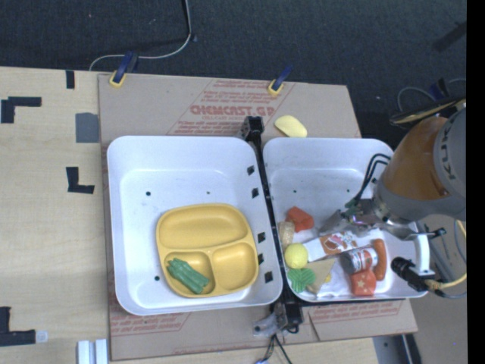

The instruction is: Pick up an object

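Gripper low in the right bin, near its front-right corner; finger state impossible to tell. Directly below it, toward the front rim, a small red-labelled can, lying on its side, long axis running left-right. Orange block and yellow ball further left.

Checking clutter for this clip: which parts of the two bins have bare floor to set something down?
Left bin: bare floor behind and left of the yellow tray. Right bin: the back half is bare, behind the orange piece. Its front is crowded with toy food, beneath the gripper.
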You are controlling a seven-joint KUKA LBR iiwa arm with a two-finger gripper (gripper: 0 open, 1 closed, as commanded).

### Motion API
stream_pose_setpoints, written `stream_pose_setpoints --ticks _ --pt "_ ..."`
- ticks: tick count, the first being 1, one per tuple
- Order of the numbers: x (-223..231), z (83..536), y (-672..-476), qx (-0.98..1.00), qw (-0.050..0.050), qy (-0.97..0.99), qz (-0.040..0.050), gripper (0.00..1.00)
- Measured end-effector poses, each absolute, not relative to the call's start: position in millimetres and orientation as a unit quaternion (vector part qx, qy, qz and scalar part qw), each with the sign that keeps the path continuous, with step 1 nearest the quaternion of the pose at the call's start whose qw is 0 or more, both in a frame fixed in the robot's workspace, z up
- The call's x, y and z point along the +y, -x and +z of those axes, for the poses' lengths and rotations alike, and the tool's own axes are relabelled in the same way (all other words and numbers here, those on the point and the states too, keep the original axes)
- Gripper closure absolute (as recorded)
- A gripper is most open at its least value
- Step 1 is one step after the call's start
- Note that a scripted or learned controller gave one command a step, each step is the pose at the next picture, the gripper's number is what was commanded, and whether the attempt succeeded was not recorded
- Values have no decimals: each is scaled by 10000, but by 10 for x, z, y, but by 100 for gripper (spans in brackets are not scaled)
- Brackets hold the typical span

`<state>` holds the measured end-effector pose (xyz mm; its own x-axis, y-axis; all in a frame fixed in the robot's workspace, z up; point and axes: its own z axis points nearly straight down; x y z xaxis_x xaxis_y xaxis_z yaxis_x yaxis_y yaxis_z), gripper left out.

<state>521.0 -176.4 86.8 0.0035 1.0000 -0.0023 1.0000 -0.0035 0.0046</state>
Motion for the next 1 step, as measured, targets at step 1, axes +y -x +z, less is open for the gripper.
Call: stream_pose_setpoints --ticks 1 --pt "-1478 866 -5027 7073 40 -7069 13 0"
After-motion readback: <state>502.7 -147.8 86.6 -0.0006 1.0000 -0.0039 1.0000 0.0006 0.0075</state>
